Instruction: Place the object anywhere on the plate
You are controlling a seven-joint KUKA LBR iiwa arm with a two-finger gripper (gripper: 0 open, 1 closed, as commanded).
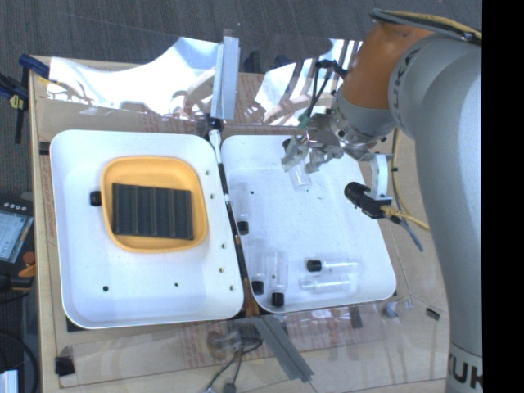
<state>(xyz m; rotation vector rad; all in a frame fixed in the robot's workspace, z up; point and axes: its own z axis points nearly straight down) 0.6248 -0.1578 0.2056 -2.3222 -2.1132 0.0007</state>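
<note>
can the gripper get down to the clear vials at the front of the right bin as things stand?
Probably yes: the gripper hangs over the right bin, and the clear vials lie uncovered near its front rim with bare bin floor between.

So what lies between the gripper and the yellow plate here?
In the camera view, bare white floor of the right bin, then the divider where the two bins' rims meet, separate the gripper from the yellow plate in the left bin.

Your plate (154, 205) sits in the left bin: yellow, rounded-square, flat, with a dark ribbed rectangular insert across its middle. Your objects are clear vials with black caps in the right bin's near end: two lie on their sides (330, 265), (327, 283), two more (278, 278), (257, 273) near the bottom-left corner.
</note>
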